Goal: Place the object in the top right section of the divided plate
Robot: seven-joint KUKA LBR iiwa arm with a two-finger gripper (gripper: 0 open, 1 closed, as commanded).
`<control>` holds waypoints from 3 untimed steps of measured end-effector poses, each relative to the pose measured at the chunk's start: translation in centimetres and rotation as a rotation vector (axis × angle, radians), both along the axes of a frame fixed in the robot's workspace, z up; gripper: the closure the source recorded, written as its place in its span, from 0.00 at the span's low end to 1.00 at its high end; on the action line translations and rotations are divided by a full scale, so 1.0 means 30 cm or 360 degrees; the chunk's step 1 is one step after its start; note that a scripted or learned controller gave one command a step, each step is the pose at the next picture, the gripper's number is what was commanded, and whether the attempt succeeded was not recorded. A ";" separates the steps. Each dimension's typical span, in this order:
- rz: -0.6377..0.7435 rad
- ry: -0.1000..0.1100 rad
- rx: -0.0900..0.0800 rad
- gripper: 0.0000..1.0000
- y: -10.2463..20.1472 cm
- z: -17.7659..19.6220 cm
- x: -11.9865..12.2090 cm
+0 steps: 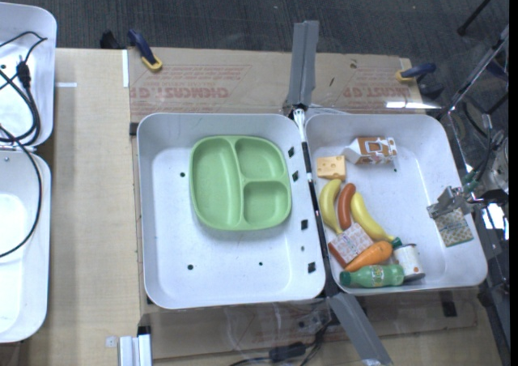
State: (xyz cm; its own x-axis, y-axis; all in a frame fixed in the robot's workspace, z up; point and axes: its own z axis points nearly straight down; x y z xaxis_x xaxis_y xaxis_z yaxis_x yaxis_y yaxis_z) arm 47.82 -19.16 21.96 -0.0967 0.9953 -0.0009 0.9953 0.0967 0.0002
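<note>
Camera view: green divided plate [217, 186] lying flat in the left bin [170, 235], all three compartments bare; top right section [261, 158] open to a drop from above, its ridges low; no object yet chosen with any certainty, so the pick stage judged to be in hand, not the placing. To the right of the plate, across the bin walls, a heap of toy food in the right bin [413, 194]: cheese wedge [330, 167] nearest the plate's top right corner; milk carton [374, 149] just beyond it; bananas [329, 204] and a sausage [346, 204] side by side, touching; lower right of the plate, a carrot [368, 256] and a green bottle [372, 277] packed close together. Far right of the plate, at the right bin's outer wall, the gripper [449, 204]; how wide the claw stands impossible to tell at this size; nothing seen clamped in it. Just below it a speckled square [455, 229], touching or merely beside it, not clear which; possibly the intended object. Next move, as a judgement: secure one item cleanly, lift clear of both bin walls, carry left to the plate, stop over the upper right compartment rather than the lower one or the large left one, then release low.
</note>
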 end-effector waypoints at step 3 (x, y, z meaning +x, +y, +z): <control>0.0417 0.0006 0.0000 1.00 0.816 -0.097 0.105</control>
